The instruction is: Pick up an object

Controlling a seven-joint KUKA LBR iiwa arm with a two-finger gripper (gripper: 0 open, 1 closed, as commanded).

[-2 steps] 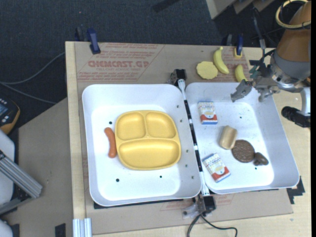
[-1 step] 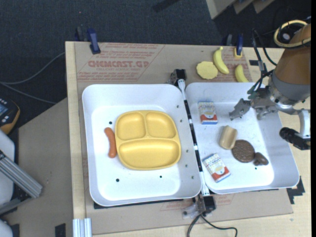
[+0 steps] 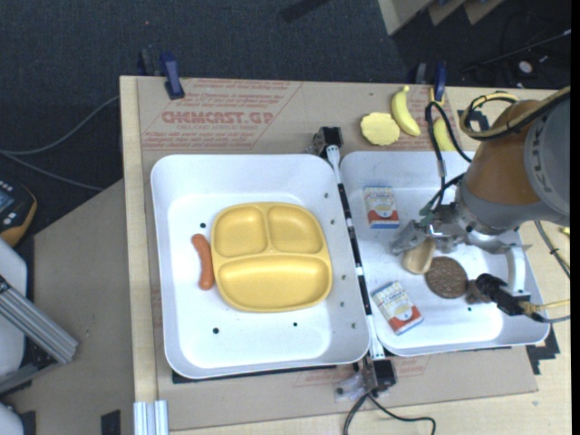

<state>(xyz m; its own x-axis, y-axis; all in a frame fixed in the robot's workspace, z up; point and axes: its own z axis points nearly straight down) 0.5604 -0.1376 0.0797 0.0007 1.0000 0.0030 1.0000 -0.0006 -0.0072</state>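
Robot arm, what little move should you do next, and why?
Probably lower a touch onto the small tan rounded piece. The end effector sits right above it in the right white bin, with the brown round cookie-like disc touching alongside, so descend straight.

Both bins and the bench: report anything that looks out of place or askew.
A banana and a yellow lumpy item lie on the bench, outside the right bin. In the left bin, a hot dog lies beside the yellow divided plate, not in it.

The arm (image 3: 530,166) runs off the right edge and hides part of the right bin (image 3: 471,329).
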